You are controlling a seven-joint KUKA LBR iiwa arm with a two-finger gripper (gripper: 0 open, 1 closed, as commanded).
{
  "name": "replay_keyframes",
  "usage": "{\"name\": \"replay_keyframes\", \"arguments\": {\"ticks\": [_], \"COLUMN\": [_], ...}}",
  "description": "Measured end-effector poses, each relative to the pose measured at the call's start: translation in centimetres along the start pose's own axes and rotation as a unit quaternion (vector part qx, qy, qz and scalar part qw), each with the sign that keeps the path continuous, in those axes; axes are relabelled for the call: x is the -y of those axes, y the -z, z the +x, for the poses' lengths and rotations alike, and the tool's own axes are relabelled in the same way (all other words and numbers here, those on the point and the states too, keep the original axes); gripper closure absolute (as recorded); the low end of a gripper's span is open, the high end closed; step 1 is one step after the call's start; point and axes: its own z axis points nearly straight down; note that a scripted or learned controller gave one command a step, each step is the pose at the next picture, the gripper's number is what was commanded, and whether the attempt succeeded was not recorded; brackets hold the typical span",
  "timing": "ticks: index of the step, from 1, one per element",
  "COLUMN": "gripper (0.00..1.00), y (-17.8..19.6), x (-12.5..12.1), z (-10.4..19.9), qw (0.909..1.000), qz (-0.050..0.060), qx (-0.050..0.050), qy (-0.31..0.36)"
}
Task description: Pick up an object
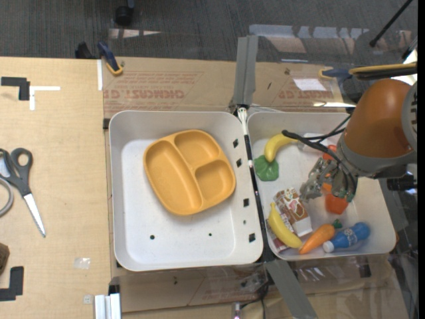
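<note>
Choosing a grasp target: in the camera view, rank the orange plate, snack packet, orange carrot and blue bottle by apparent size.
1. orange plate, clearly largest
2. snack packet
3. orange carrot and blue bottle look too alike to rank

plate [189, 171] orange | bins [126, 198] white | bananas [280, 226] yellow | bottle [348, 237] blue

Light is even and bright from above, with soft short shadows inside the white bins [119, 178]. Focus is sharp; a clear panel [312, 35] behind shows pale glare.
</note>
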Motion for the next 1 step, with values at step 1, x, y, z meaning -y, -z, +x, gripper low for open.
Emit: {"name": "replay_keyframes", "arguments": {"ticks": [1], "gripper": [1.00], "y": [-0.60], "x": [-1.56], "z": [-0.55], "qw": [0.9821], "qz": [-0.002], "qx": [0.007], "qy": [-0.188]}}
